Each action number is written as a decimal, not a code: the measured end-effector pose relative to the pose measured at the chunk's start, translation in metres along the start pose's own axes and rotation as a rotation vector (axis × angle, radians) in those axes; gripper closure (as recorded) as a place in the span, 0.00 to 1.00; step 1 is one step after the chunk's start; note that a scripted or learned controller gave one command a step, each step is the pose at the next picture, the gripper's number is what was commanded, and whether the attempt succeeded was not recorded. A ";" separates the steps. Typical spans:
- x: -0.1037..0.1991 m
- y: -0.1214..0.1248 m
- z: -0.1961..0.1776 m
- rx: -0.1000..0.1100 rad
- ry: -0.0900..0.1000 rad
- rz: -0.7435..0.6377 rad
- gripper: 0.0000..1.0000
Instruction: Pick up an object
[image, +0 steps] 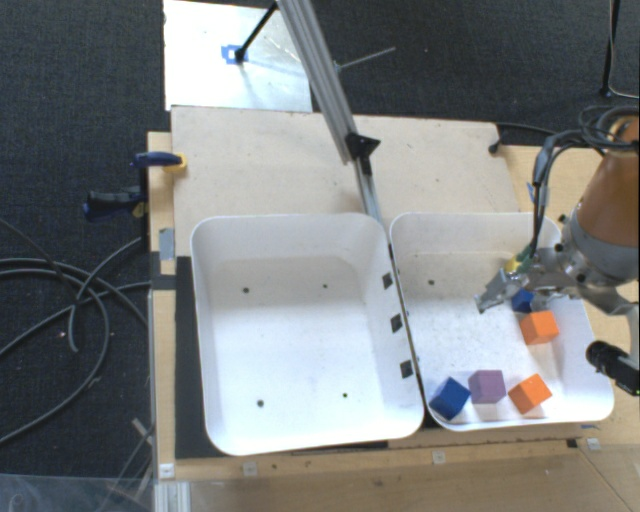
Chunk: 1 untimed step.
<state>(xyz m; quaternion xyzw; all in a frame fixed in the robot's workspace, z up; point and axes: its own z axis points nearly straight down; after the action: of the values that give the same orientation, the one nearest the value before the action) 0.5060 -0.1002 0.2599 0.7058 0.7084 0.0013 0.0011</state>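
Note:
The right bin holds several small blocks. An orange cube lies near its right wall, with a small blue block just above it, partly under the gripper. Along the front wall sit a blue cube, a purple cube and a second orange cube. My gripper hangs low over the right part of this bin, its fingers pointing left, right beside the small blue block. A yellow-green bit shows at the gripper's base.
The left bin stands alongside, its right wall meeting the right bin's left wall. A slanted metal pole crosses the back of the bench. Cables lie on the floor at left, and clamps grip the bench's left edge.

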 end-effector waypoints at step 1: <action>-0.053 0.049 -0.005 -0.004 -0.003 0.003 0.00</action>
<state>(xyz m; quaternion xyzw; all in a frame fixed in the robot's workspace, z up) 0.5552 -0.1526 0.2647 0.7069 0.7073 0.0014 0.0036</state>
